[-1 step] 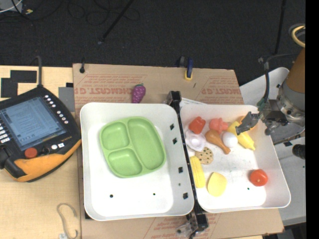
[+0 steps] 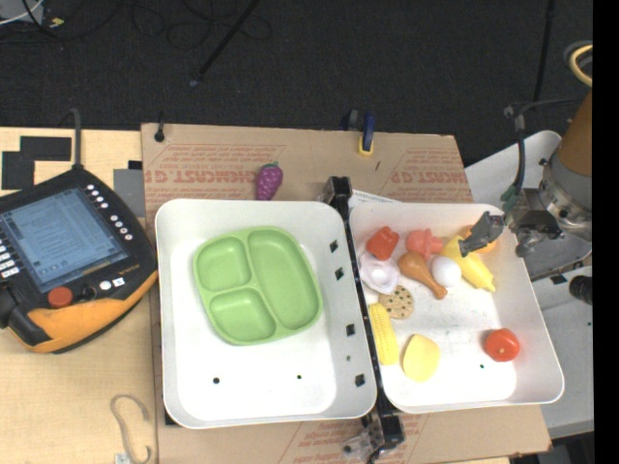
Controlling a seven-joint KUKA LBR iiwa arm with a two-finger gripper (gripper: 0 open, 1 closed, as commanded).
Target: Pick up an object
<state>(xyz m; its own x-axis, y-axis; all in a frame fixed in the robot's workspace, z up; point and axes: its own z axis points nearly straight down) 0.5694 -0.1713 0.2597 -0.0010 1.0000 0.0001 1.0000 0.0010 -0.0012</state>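
I see the jaws [image 2: 481, 234] at the right bin's [image 2: 542, 375] upper right rim, over the banana [image 2: 477, 271]; I cannot tell their state. Tomato [image 2: 500, 344], corn [image 2: 382, 333], cookie [image 2: 396, 303] and drumstick [image 2: 422, 273] lie nearby. Left bin [image 2: 184, 375] holds a green tray [image 2: 257, 285].

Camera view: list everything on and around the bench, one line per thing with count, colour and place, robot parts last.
White bins: 2, white, side by side on the cardboard.
Divided plate: 1, green, in the left bin.
Grape bunch: 1, purple, on the cardboard behind the left bin.
Toy foods: about ten, mixed colours, in the right bin; among them a corn cob, a cookie, a tomato and a drumstick.
Teach pendant: 1, black and orange, left of the bins.
Clamp: 1, blue and yellow, on the cardboard's far edge.
Gripper: 1, grey, over the right bin's far right corner.
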